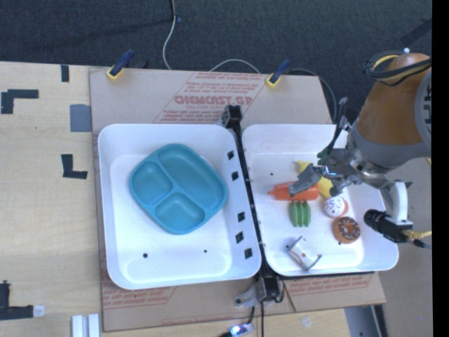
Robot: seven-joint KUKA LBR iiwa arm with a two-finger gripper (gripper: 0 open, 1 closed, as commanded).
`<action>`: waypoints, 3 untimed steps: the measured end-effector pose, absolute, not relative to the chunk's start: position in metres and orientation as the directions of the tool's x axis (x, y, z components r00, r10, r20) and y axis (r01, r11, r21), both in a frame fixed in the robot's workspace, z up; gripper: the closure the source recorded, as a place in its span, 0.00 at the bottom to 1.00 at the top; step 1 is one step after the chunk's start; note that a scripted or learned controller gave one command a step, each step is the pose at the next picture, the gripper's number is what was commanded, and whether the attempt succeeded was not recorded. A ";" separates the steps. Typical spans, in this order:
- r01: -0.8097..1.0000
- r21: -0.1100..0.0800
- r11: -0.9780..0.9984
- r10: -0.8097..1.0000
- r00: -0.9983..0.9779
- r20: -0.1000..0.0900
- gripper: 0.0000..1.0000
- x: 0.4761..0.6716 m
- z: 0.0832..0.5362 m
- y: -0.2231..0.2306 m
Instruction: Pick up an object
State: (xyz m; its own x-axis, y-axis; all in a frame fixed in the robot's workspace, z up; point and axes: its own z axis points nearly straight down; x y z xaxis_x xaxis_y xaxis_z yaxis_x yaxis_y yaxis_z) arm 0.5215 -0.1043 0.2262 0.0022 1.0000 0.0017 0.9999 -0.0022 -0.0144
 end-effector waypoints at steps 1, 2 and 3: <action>1.000 -0.001 0.002 1.000 -0.002 0.000 0.00 0.524 0.232 -0.104; 1.000 -0.006 0.001 1.000 -0.001 0.001 0.00 0.531 0.185 -0.101; 1.000 -0.007 0.001 1.000 -0.001 0.001 0.00 0.525 0.140 -0.096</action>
State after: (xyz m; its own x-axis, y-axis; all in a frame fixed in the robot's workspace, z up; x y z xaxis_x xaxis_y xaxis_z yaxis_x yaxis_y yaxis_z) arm 0.5254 -0.0960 0.1398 -0.0008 1.0000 0.0010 1.0000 0.0008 -0.0074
